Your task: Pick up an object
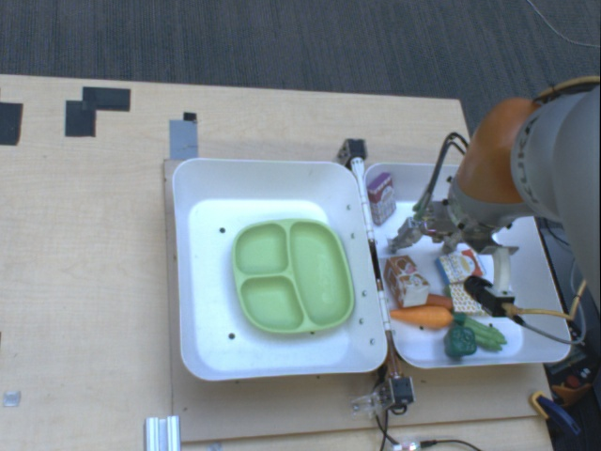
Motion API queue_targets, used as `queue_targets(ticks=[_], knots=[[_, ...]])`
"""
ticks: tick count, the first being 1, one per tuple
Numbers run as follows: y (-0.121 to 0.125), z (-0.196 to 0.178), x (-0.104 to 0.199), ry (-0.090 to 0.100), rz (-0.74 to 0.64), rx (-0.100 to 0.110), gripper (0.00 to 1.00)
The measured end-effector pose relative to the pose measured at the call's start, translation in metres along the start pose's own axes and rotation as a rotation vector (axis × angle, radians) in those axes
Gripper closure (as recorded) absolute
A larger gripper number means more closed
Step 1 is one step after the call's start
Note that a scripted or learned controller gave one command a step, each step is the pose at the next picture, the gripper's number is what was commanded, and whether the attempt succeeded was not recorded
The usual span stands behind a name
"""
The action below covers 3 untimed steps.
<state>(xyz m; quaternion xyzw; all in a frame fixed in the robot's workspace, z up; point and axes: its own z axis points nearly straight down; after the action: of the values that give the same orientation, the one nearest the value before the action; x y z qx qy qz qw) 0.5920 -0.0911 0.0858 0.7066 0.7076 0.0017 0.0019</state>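
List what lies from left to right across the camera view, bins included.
Left bin → green divided tray → purple carton → brown snack packet → carrot → broccoli → arm's orange band.

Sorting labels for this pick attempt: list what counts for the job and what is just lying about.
For the job: gripper; right bin; in it carrot, broccoli, brown packet, purple carton, blue-and-white packet.

Lying about: left bin, green divided plate, black tape marks.

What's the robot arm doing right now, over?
Gripper low inside right bin, grip unclear. Carrot, broccoli, snack box lie loose beside it. Green tray alone in left bin.
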Motion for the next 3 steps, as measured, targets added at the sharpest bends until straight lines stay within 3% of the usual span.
queue_targets(ticks=[1, 2, 3], knots=[[0.002, -0.012, 0.000, -0.001, -0.001, -0.007, 1.00], [0.002, -0.012, 0.000, -0.001, -0.001, -0.006, 0.00], [-0.072, -0.001, -0.010, -0.002, 0.000, -0.003, 0.00]])
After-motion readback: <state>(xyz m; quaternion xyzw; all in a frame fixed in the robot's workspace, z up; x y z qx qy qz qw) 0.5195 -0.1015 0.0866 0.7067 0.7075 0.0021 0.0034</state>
